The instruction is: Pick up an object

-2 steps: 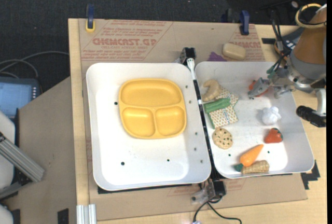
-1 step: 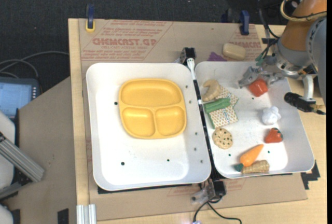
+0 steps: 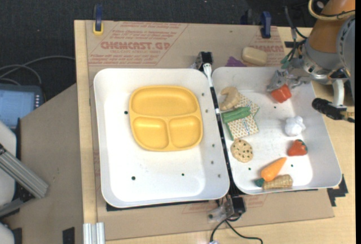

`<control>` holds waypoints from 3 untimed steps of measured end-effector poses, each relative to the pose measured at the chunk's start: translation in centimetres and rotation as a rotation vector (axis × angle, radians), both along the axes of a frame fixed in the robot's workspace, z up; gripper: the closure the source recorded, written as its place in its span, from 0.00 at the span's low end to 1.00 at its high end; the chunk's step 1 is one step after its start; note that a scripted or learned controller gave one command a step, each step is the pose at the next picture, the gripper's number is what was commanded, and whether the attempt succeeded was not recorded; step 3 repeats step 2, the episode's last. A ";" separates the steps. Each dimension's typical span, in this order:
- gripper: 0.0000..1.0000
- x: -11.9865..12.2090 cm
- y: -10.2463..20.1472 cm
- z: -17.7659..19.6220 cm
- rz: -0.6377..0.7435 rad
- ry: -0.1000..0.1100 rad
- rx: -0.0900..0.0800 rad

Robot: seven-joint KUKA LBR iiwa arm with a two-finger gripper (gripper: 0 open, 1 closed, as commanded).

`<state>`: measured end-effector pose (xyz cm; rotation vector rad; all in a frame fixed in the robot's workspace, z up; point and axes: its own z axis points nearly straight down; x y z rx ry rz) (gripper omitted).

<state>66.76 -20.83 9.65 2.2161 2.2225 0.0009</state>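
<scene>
My gripper point(image 3: 282, 83) reaches in from the right over the far part of the right bin point(image 3: 322, 141). A small red-orange object point(image 3: 281, 94) sits right at its fingertips, and the fingers look closed on the object's top. Lower in the same bin lie a white ball point(image 3: 293, 125), a red strawberry-like toy point(image 3: 297, 148), an orange carrot point(image 3: 273, 169) and a tan cracker point(image 3: 277, 182). Along the bin's left side are a cookie point(image 3: 242, 150), a green piece point(image 3: 235, 114) on a checkered wafer point(image 3: 250, 124), and a beige piece point(image 3: 229, 97).
The left bin point(image 3: 113, 141) holds a yellow divided plate point(image 3: 166, 117). Behind the right bin, on the cardboard, lie a beige block point(image 3: 254, 56) and a purple scrap point(image 3: 234, 61). Blue clamps point(image 3: 98, 25) point(image 3: 265, 24) grip the far edge of the board.
</scene>
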 end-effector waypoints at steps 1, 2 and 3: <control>1.00 0.0 8.8 -1.1 0.005 0.002 0.004; 1.00 -2.9 15.8 9.6 0.004 -0.006 0.004; 1.00 -2.9 15.8 9.6 0.004 -0.006 0.004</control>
